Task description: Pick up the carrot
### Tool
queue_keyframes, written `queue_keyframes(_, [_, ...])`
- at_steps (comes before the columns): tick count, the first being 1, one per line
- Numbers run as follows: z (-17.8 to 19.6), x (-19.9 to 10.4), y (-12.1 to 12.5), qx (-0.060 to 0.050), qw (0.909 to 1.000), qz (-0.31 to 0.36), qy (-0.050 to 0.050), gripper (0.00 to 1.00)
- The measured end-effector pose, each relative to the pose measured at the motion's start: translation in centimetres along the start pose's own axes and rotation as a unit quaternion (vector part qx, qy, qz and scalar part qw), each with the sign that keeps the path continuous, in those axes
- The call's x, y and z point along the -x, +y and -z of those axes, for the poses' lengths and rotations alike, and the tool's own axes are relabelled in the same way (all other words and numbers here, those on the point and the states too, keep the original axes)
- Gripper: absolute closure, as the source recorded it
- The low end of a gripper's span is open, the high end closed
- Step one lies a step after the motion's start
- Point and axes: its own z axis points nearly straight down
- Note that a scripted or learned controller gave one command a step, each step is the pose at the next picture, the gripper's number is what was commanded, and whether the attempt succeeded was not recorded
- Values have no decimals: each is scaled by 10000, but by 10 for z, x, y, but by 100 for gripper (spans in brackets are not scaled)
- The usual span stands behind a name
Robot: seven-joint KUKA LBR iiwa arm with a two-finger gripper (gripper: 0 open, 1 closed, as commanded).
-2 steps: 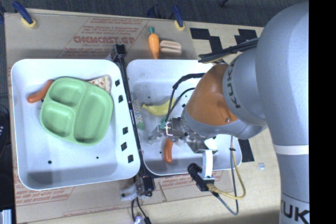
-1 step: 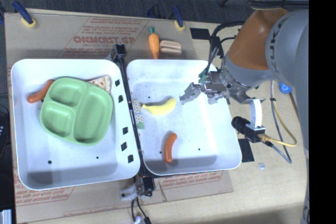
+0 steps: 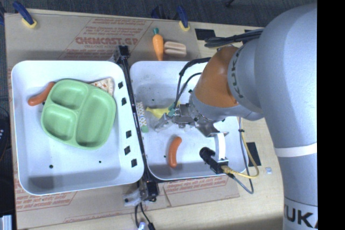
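The carrot [image 3: 157, 46], orange with a green top, lies outside the bins on the brown board behind the right bin's far edge. It points toward that bin. My gripper [image 3: 166, 119] is low inside the right bin [image 3: 156, 74], near its left-centre, well in front of the carrot. It hovers beside a yellow item [image 3: 155, 112] on the bin floor. I see nothing held in it. The grey arm with its orange band [image 3: 218, 83] covers the right part of that bin.
A tan block [image 3: 175, 49] sits right next to the carrot. An orange sausage [image 3: 173, 151] lies at the front of the right bin. The left bin [image 3: 27, 159] holds a green divided plate [image 3: 79, 113], another orange sausage [image 3: 40, 96] and a cracker [image 3: 105, 83]. Cables run at the right bin's front right.
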Motion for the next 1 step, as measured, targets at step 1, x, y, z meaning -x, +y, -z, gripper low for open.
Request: queue_keyframes(1, [66,-17,78,15,9994,-356,-3,0])
